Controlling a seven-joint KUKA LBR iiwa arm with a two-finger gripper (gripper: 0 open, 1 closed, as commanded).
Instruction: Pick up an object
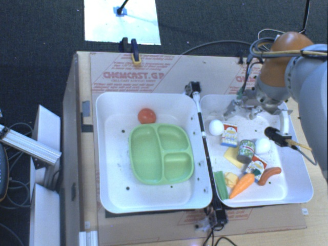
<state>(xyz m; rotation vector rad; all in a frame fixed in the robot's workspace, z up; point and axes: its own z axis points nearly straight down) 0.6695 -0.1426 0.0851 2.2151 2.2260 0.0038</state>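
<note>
Two white bins (110, 152), one green tray (160, 152), one tomato (147, 116), two eggs (216, 126), one carrot (242, 185), one sausage (270, 175).

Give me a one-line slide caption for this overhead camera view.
KUKA arm's gripper hovers over the toy-food-filled right bin; left bin holds green tray and tomato.

The left bin (115, 137) has open floor along its left side and near edge; a green divided tray (160, 153) fills its middle, with a red ball (147, 116) just beyond the tray's far edge. The right bin (297, 186) is crowded through its centre and near-left: two white eggs (216, 127), a small carton (230, 135), a can (246, 148), a carrot (241, 185) and a sausage (269, 175) lie close together. Its near-right corner is bare. The arm (302, 70) hangs over the far-right corner.
</note>
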